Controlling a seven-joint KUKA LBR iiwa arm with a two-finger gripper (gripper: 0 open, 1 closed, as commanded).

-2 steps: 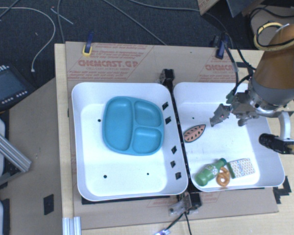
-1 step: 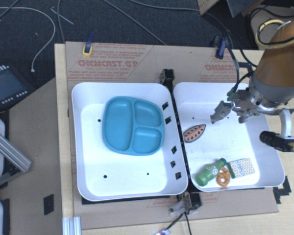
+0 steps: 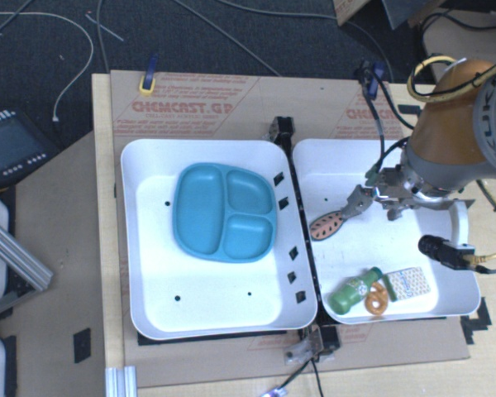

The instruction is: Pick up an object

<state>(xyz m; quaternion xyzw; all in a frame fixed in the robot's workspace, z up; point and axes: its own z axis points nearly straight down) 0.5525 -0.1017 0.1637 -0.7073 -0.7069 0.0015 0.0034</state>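
Two white bins sit side by side on the desk (image 3: 207,89). The left bin (image 3: 149,304) carries a blue divided plate (image 3: 225,212); the right bin (image 3: 339,160) carries a brown spotted brush (image 3: 326,224) near its 9 o'clock wall, with a green bottle (image 3: 347,294), an orange ring (image 3: 377,298) and a patterned card (image 3: 409,283) clustered at 6 o'clock. The gripper (image 3: 360,198) hangs just beside the brush's handle end; whether its fingers are spread or pressed together I cannot tell. Judging by position, the approach is underway, and the next move calls for lowering squarely over the brush.
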